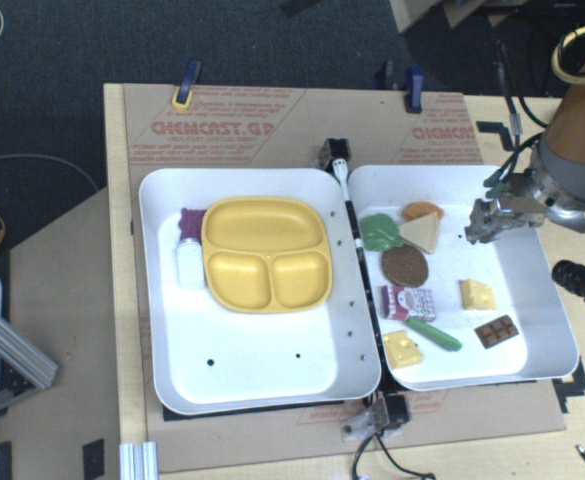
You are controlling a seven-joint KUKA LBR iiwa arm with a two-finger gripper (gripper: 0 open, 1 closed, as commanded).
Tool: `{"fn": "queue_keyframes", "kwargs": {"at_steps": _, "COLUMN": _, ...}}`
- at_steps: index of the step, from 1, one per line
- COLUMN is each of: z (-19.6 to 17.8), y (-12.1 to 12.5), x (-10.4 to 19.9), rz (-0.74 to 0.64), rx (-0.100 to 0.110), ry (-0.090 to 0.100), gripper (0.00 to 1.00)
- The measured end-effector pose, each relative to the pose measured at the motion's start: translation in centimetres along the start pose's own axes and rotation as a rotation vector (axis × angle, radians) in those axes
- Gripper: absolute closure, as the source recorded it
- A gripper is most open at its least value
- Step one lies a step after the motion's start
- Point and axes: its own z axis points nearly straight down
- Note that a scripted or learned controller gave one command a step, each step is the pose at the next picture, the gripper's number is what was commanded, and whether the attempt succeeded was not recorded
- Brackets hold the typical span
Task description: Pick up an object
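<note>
Gripper (480, 223) over the right bin (532, 363), nothing in it, can't tell how it is set, toy food below, yellow tray (267, 253) in left bin (242, 383)

Left of the grey gripper (480, 223) lie a tan wedge (424, 232), green leaf (379, 232) and brown disc (405, 265). Below it lie a yellow cube (477, 294) and dark brown block (496, 331). Far left sits a yellow tray (266, 253).

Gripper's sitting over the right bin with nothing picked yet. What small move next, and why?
Probably shift the gripper toward the bench's front edge and lower it over the yellow block. That block lies nearest the gripper with bare floor of the right bin around it, so neighbours are less likely to interfere.
</note>
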Motion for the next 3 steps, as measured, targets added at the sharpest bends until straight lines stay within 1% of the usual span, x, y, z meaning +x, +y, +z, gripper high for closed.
{"fn": "queue_keyframes", "kwargs": {"at_steps": 1, "z": 1.3, "y": 0.1, "x": 5.3, "rz": 0.001, "rx": 0.007, "ry": 0.002, "gripper": 1.00}}
{"fn": "queue_keyframes", "kwargs": {"at_steps": 2, "z": 2.2, "y": 1.0, "x": 6.6, "rz": 0.005, "rx": 0.007, "ry": 0.000, "gripper": 1.00}}
{"fn": "queue_keyframes", "kwargs": {"at_steps": 3, "z": 0.1, "y": 1.8, "x": 6.7, "rz": 0.006, "rx": 0.001, "ry": -0.001, "gripper": 1.00}}
